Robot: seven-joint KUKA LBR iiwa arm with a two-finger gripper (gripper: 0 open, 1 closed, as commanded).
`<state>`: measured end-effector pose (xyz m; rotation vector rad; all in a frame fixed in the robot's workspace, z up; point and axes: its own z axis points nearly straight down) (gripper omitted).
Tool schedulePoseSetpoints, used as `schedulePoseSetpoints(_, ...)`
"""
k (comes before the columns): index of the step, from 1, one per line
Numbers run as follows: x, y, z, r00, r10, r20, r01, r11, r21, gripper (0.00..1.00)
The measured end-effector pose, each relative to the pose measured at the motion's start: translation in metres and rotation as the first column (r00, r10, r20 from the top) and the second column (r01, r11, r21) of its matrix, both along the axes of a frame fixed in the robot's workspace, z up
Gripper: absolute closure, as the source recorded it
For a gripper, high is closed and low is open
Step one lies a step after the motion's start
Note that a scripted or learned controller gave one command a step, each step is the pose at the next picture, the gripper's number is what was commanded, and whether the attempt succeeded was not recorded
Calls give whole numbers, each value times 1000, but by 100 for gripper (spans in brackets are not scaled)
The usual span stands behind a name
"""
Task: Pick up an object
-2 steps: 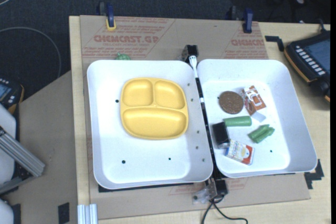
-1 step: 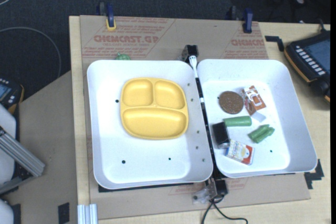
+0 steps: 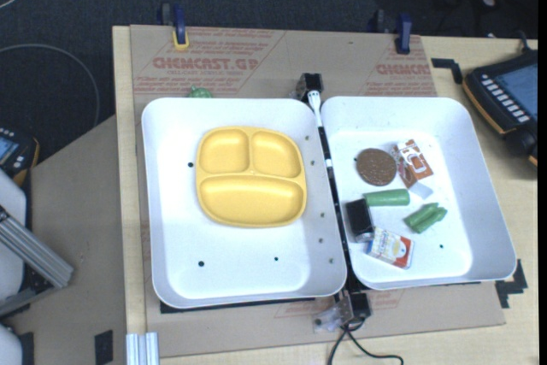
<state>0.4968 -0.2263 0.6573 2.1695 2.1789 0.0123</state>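
A: We log two shallow white bins side by side on the bench (image 3: 128,184). The left white bin (image 3: 171,244) holds one thing — a yellow plastic divided plate (image 3: 251,177) with three compartments, lying flat in the upper middle of the bin.

B: We agree. The right white bin (image 3: 453,141) holds the loose items. We count a round brown disc (image 3: 376,167) near its centre, with a small red-and-white packet (image 3: 414,163) just beside it on the right.

A: Below the disc we see a green cylinder (image 3: 386,197) lying on its side. A second green piece (image 3: 425,216) sits lower right of it, tilted. We cannot tell its exact shape.

B: A small black block (image 3: 358,218) lies near the bin's left wall, just beside the green cylinder. Below it is another packet, red and white with some orange (image 3: 391,247) — close to the block; we cannot tell whether they touch.

A: Gripper state?

B: For the gripper we have nothing to record here, so the state is left blank.

A: Off the bins, we note two blue clamps (image 3: 178,17) at the far edge of the board, and a black-and-orange handheld pendant (image 3: 511,94) at the right.
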Motion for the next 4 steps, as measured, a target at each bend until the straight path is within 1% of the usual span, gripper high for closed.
schedulePoseSetpoints(4, 1, -1, 45, 1000, 0, 20, 0, 1000, -15, 100)
